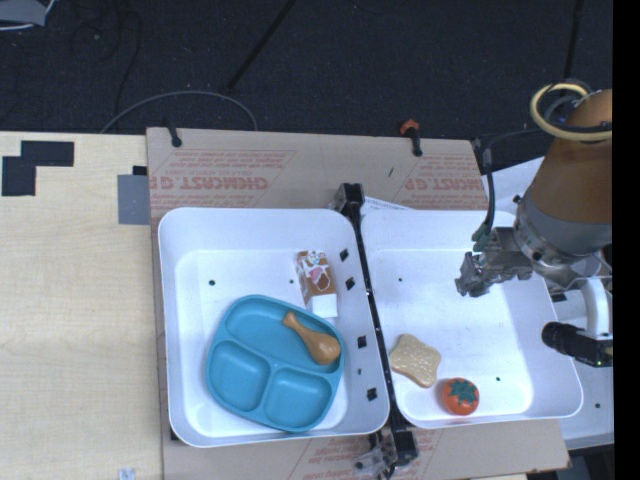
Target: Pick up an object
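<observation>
My gripper (476, 274) hangs over the right part of the right bin (520, 308), well above the floor of it, with nothing seen between its fingers. A red tomato (459, 396) lies near the right bin's front edge, and a tan slice of toast (415, 359) sits just left of it. In the left bin (185, 268) a blue divided plate (255, 378) carries a brown drumstick (313, 337). A small brown and white packet (316, 273) lies behind the plate.
A black divider (365, 308) runs between the two bins. The grey arm with its orange band (575, 183) fills the right side. Cardboard (300, 173) lies under the bins, and a wooden bench top (70, 318) extends to the left.
</observation>
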`<state>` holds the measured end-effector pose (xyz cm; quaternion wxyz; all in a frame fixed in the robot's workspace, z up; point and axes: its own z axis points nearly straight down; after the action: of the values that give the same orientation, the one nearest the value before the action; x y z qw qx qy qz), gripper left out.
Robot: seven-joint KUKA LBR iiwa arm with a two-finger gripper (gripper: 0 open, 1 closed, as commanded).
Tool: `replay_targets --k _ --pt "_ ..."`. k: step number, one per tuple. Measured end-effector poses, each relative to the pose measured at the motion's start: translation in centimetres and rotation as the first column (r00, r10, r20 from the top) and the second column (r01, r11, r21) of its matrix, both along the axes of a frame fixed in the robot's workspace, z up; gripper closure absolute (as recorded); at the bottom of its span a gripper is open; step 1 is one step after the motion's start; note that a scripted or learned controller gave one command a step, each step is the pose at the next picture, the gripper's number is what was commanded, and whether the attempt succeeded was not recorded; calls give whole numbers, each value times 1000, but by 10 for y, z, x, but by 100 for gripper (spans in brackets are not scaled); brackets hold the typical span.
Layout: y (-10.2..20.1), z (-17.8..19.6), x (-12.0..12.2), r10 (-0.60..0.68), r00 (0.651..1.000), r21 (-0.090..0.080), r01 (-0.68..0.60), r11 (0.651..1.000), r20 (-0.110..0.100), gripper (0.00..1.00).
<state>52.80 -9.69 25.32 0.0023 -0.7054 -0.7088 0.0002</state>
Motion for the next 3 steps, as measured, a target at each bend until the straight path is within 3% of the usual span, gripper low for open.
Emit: replay_targets --k 3 --pt "154 -24 -14 -1 1000 -2 1 1000 -2 100"
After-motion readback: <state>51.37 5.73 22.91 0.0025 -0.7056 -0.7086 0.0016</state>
